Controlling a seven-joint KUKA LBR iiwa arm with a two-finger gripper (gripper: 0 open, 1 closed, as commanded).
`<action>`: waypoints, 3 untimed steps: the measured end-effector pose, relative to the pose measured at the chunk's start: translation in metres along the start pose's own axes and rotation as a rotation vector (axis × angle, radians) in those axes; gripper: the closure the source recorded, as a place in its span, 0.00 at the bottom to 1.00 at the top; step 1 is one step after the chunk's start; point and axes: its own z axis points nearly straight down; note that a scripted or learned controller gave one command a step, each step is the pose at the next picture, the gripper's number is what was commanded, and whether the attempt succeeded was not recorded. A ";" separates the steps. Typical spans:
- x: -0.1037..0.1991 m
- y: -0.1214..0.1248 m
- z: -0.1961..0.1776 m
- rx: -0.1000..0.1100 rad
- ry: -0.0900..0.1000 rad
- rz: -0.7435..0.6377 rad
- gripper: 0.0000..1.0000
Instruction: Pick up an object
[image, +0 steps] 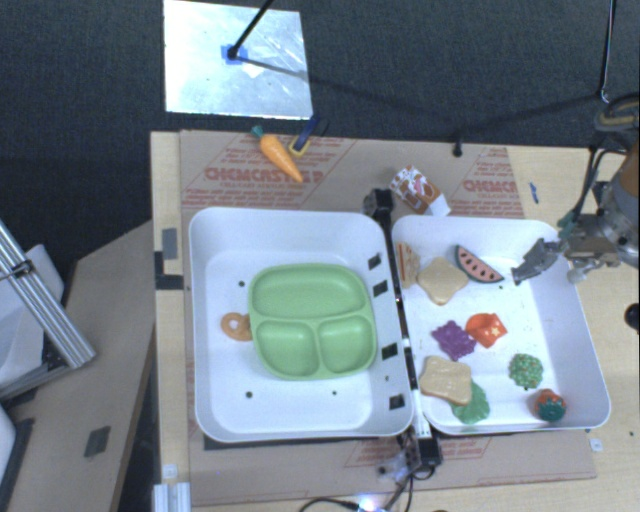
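The right white bin (585, 350) holds several toy foods: a watermelon slice (478, 265), a pale bread slice (442, 280), a purple piece (454, 340), a red piece (486, 328), a green broccoli (525, 370), a toast slice (445, 378) lying on a green leaf (474, 406), and a red and green tomato (548, 405). My gripper (524, 268) hangs over the back right part of this bin, just right of the watermelon slice, pointing down and to the left. Nothing shows in its grasp.
The left white bin (215, 260) carries a green divided plate (310, 320) and an orange ring (237, 327). Behind the bins on the cardboard lie a toy carrot (280, 157) and a wrapped snack (415, 190). A silver sheet (238, 60) lies farther back.
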 end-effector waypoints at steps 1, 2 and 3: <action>0.000 0.002 -0.006 -0.011 -0.002 -0.003 0.00; 0.003 0.006 0.056 -0.006 -0.001 -0.001 0.00; -0.007 0.002 0.109 -0.007 -0.001 0.000 0.00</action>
